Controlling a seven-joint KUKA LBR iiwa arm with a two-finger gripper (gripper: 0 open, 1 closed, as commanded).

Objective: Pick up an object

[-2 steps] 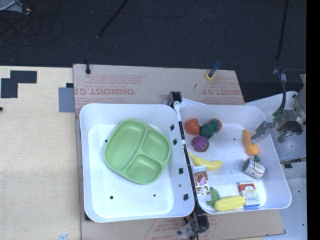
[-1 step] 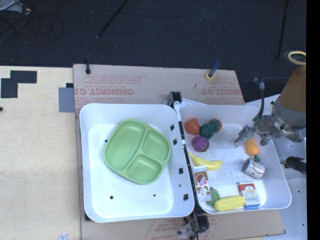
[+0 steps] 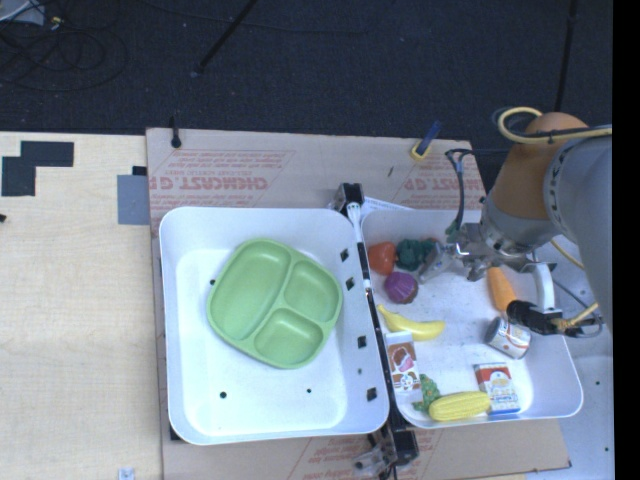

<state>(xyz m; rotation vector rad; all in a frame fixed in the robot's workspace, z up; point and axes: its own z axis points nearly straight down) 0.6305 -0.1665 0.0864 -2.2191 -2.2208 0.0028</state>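
Hovering low in the right bin, gripper with finger state unclear, just right of green toy.

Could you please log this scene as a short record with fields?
left bin: green plate
right bin: tomato, purple fruit, banana, carrot, corn, can, two small cartons, green item
gripper: over right bin's far side, beside the green item
object held: none visible
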